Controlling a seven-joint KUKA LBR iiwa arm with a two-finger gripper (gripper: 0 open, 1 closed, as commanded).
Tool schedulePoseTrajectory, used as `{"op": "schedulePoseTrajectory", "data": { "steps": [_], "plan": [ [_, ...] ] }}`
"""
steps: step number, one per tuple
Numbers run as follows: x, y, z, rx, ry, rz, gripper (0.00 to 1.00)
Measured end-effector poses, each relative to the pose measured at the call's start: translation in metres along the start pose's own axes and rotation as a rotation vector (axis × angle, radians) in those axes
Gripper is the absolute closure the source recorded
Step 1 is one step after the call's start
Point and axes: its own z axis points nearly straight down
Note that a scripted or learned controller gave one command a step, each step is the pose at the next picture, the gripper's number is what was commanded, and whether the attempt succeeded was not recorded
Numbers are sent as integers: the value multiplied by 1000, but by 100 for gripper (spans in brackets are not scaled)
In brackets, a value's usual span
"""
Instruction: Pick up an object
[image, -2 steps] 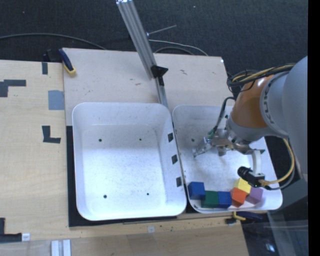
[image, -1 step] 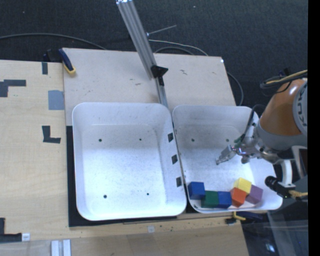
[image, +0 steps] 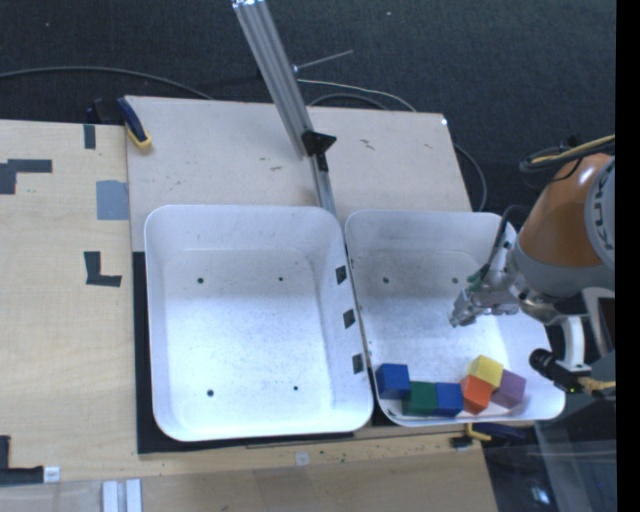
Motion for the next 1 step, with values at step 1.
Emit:
{"op": "schedulePoseTrajectory", "data": {
  "steps": [1],
  "plan": [
    [0, 0, 0, 1, 0, 0, 0]
  ]
}}
